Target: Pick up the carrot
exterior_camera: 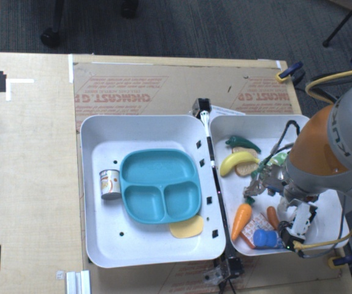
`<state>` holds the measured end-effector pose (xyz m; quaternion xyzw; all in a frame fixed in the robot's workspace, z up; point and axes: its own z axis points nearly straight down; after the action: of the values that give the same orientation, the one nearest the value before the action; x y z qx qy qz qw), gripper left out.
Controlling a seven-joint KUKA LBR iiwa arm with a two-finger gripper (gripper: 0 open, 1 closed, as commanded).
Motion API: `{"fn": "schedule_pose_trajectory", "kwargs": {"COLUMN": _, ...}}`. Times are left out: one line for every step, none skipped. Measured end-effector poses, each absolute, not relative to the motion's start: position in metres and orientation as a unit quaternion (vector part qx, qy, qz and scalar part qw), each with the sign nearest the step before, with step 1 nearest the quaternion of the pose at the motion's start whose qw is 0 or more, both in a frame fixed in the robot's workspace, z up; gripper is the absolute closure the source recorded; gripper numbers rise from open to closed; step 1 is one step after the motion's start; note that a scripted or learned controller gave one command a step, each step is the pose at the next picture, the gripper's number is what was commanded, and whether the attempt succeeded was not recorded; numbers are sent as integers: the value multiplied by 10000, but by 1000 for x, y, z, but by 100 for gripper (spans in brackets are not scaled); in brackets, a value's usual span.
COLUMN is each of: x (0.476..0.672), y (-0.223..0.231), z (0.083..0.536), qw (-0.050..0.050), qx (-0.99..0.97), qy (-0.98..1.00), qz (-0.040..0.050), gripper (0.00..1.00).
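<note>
The carrot (pixel 241 220), orange with a green top, lies near the front left corner of the right bin (pixel 323 213), tip pointing toward the front. My gripper (pixel 256 186) hangs just above and behind the carrot's green end, close to it. Nothing shows as held. The grey and orange arm covers the right part of this bin.
Around the carrot lie a banana (pixel 237 162), a dark green vegetable (pixel 244 143), a tan slice (pixel 247 169), a small orange sausage (pixel 273 217) and a blue item (pixel 265 239). The left bin (pixel 93 225) holds a teal divided plate (pixel 160 185), a small can (pixel 110 184) and a yellow piece (pixel 186 227).
</note>
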<state>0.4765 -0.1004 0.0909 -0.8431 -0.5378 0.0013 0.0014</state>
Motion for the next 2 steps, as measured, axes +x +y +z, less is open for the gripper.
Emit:
{"fn": "schedule_pose_trajectory", "kwargs": {"x": 477, "y": -92, "z": 91, "qw": 10, "qx": -9320, "qy": -3624, "qz": 15, "gripper": 0}}
{"fn": "schedule_pose_trajectory", "kwargs": {"x": 477, "y": -93, "z": 91, "qw": 12, "qx": -9508, "qy": -3097, "qz": 9, "gripper": 0}}
